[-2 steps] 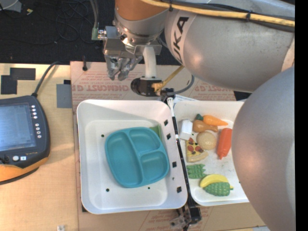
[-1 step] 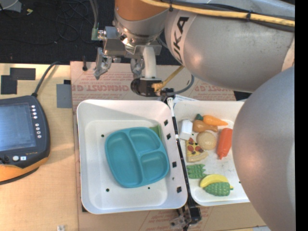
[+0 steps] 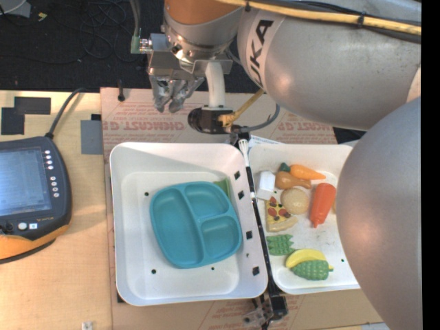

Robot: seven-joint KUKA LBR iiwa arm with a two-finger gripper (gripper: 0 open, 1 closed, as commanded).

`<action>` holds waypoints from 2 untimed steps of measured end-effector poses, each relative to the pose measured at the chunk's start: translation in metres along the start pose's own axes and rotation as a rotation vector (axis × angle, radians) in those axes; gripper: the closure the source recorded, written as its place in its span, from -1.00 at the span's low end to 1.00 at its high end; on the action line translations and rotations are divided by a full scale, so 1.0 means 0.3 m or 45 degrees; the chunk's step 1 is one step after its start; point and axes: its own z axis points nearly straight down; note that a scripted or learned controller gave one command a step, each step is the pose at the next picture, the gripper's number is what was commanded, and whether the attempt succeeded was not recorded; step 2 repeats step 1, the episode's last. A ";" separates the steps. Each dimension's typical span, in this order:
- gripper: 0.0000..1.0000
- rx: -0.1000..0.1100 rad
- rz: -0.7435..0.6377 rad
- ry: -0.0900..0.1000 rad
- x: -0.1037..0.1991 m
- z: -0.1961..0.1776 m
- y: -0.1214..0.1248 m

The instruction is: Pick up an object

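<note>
My gripper (image 3: pixel 171 99) hangs high above the back edge of the left bin (image 3: pixel 130 212), over the cardboard, with its fingers close together and nothing between them. The right bin (image 3: pixel 344 155) holds toy food: an orange carrot (image 3: pixel 306 172), a red-orange pepper (image 3: pixel 322 203), a tan round piece (image 3: pixel 295 199), a pizza slice (image 3: pixel 279 214), a white block (image 3: pixel 265 182), a green leafy piece (image 3: pixel 279 245), a yellow banana (image 3: pixel 305 256) and a green bumpy piece (image 3: pixel 311 271). All of them lie far to the right of and below the gripper.
A teal divided tray (image 3: pixel 195 223) lies in the left bin. A pendant with a screen (image 3: pixel 27 184) rests on the bench at left. The big grey arm (image 3: pixel 344 53) covers the upper right and the right bin's far side.
</note>
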 end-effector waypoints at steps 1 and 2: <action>1.00 -0.028 0.020 0.014 -0.016 -0.484 -0.181; 1.00 -0.028 0.020 0.014 -0.016 -0.484 -0.181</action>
